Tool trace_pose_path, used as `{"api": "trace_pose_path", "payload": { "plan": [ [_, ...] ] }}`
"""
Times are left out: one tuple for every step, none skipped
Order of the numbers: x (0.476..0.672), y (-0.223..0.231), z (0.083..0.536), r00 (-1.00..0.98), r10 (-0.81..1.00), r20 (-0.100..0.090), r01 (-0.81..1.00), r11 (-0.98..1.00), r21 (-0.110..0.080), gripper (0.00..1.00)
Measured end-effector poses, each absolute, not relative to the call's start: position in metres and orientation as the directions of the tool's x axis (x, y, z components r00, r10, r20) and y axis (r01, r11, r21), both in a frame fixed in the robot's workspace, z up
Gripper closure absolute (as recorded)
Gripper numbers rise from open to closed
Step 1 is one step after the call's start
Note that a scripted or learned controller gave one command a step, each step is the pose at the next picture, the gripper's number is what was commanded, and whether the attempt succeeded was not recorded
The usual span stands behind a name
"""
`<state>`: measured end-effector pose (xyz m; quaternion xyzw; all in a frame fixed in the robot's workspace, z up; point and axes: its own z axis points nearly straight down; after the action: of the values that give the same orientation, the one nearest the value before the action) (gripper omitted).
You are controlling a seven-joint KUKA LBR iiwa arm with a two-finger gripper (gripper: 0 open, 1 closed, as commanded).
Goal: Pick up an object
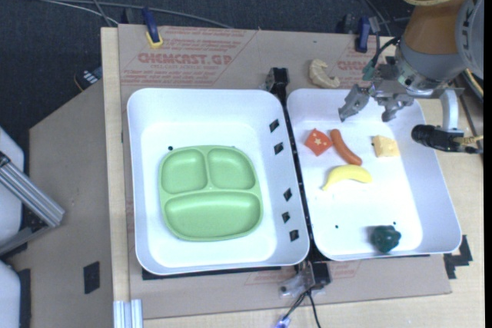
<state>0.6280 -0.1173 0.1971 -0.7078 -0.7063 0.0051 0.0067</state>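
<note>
The pincer (372, 105) hangs over the far end of the right bin (430, 196), its two fingers spread wide with nothing between them. Just near of it lie a red piece (317, 141), a sausage (346, 147) and a yellow block (385, 147). A banana (346, 177) lies nearer still, and a green lump (385, 239) sits in the near corner. The left bin (146, 165) holds a green plate (210, 190). I think it should pick the sausage, come straight down over its middle, and close across its thin side.
</note>
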Motion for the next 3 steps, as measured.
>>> {"api": "trace_pose_path", "payload": {
  "plan": [
    [0.631,-0.117,0.206,0.0,1.0,0.001,1.0,0.0,-0.001,0.0],
    [0.632,-0.123,0.162,0.0,1.0,0.001,1.0,0.0,-0.006,0.0],
    [0.635,-0.118,0.119,-0.002,1.0,0.002,1.0,0.002,-0.005,0.0]
  ]
}}
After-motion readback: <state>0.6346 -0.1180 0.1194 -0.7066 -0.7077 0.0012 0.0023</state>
